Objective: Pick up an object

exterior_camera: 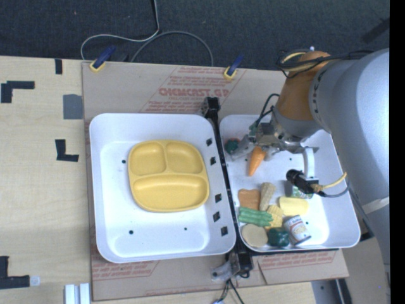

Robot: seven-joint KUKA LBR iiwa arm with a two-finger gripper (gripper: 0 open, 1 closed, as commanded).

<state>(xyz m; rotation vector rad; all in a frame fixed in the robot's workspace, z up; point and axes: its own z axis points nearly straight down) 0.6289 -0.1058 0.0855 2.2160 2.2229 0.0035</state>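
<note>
Jaws hover at the toy carrot (255, 161), far left in the right bin (326, 217); whether they are parted or clenched cannot be told. The likely risk is that an off-centre pinch squirts the tapered carrot sideways toward the bin's wall.

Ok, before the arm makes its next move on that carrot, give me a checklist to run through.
1. The gripper is over the right bin: ok.
2. The carrot lies right at the gripper: ok.
3. The carrot is actually held: cannot tell.
4. The carrot lies apart from the corn and the pile of food behind it: ok.
5. The small green thing is clear of the gripper: cannot tell, as it lies close beside it.
</note>
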